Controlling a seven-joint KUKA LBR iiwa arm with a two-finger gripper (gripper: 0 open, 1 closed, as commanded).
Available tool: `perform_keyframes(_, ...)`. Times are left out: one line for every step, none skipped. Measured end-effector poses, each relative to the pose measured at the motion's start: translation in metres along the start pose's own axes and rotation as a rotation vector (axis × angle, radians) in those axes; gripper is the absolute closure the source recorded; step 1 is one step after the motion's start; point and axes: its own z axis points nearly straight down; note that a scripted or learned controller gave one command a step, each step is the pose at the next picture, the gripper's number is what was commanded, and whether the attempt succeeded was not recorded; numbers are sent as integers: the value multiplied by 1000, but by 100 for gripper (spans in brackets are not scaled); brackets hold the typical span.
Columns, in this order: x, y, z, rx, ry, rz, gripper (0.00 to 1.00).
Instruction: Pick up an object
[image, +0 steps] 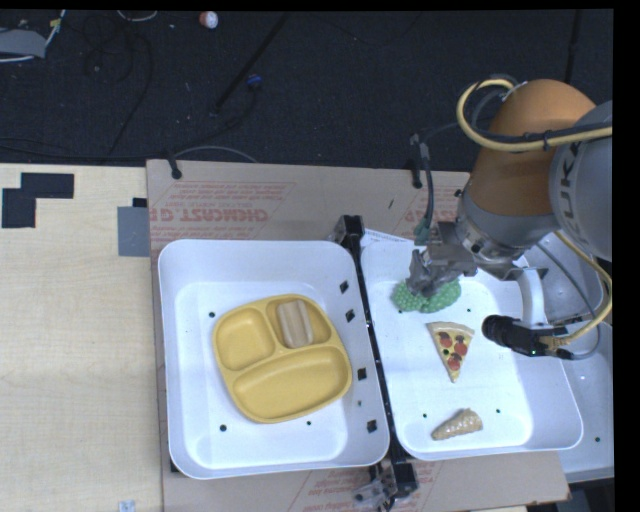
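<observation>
Worktop (70, 330): two white bins. Left bin (185, 300): yellow divided plate (280, 360), stiff, rim the likely hold. Right bin (540, 400): gripper (432, 280) over a green knobbly lump (428, 295) at the far left corner, likely light, soft; fingers' spread and hold cannot be told. Pizza slice (452, 348), centre, flat, awkward. Tan cone (456, 425), near edge, small, pinchable across its sides.

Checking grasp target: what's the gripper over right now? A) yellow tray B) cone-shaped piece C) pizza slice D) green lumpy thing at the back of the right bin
D: the gripper sits right on the green lumpy thing, while the pizza slice lies apart, nearer the front.
</observation>
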Motion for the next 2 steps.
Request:
perform_keyframes(50, 10, 4, 0, 0, 0, 100)
perform_keyframes(99, 8, 2, 1, 0, -1, 100)
